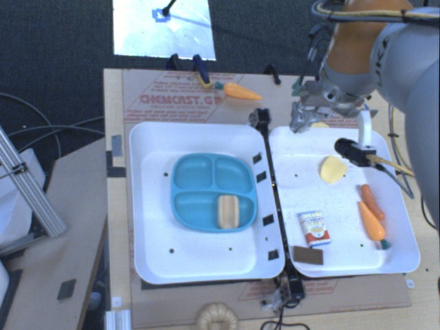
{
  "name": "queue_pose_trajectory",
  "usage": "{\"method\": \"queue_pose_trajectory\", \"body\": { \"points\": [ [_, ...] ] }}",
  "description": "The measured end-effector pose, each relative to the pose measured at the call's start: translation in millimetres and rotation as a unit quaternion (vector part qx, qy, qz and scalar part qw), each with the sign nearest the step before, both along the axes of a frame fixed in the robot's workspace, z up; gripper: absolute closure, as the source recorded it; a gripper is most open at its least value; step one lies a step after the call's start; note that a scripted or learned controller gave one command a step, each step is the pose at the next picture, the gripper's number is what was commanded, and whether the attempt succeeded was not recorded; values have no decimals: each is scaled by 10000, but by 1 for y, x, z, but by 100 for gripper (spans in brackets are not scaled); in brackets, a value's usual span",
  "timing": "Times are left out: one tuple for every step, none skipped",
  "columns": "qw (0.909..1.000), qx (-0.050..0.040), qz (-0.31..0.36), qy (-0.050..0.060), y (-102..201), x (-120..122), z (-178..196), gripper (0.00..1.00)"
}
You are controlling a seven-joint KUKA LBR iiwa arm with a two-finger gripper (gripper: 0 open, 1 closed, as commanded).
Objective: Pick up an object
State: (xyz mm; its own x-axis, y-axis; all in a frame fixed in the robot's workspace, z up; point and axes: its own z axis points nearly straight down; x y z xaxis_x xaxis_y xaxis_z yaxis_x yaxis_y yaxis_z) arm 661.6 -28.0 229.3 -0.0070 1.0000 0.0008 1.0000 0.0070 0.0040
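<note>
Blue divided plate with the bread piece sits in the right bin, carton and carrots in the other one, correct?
Not quite. The camera view shows the blue divided plate with the bread piece in the left bin; the carton and carrots lie in the right bin.

Bench (185, 95) bore cardboard sheet; two white bins sat side by side: left bin (148, 184), right bin (405, 249). Toy carrot (237, 91) lay behind the bins.
</note>
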Motion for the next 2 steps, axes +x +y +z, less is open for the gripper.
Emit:
{"method": "queue_pose_trajectory", "body": {
  "points": [
    [10000,-3,-21,9,1,-12,5,100],
    [10000,-10,-29,13,-2,-10,-14,100]
  ]
}}
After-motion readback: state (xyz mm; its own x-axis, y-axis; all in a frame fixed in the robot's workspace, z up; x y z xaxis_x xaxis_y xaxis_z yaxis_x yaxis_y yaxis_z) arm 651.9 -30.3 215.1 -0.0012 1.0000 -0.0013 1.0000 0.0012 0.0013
